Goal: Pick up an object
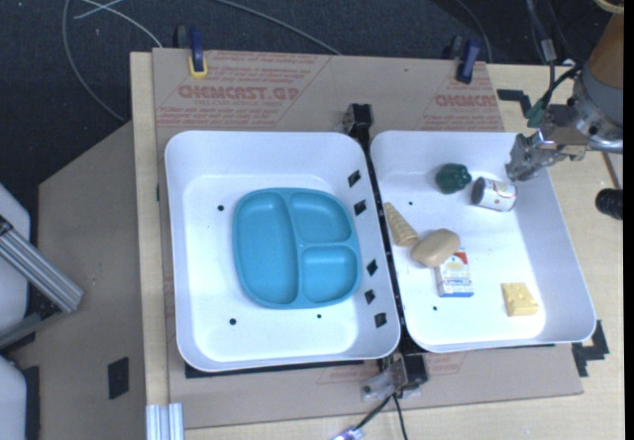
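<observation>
Even, bright overhead light, soft shadows, mild blur, glare on white bins.

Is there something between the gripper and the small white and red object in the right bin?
Nothing visible. The gripper is at the right bin's upper right edge, and the small white and red object lies just beside it with nothing between.

Both bins, the left and the right, look like smooth, faintly glossy white plastic, and the divided tray in the left one is smooth matt blue plastic. They sit on a board of matt brown cardboard printed in red, held at its far edge by glossy blue clamps. The gripper looks like dull grey metal.
</observation>
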Robot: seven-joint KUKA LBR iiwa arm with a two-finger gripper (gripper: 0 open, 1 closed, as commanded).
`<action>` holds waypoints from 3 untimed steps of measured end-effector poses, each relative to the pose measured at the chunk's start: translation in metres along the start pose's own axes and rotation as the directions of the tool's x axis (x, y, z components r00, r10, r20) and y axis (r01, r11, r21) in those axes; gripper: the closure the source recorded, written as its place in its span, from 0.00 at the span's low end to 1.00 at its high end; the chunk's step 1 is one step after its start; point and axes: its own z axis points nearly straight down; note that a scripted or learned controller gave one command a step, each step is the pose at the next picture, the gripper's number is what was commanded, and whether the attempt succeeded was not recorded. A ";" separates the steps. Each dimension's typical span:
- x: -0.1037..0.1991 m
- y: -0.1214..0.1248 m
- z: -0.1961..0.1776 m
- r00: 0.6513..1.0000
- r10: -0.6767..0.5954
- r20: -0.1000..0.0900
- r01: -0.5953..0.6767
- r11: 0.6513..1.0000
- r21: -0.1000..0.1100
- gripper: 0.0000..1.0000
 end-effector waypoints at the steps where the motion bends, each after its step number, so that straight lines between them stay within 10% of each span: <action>1: 0.055 -0.012 0.015 1.000 -0.001 -0.001 0.001 1.000 0.001 1.00; 3: 0.150 -0.027 0.034 1.000 -0.001 0.000 0.001 1.000 0.001 1.00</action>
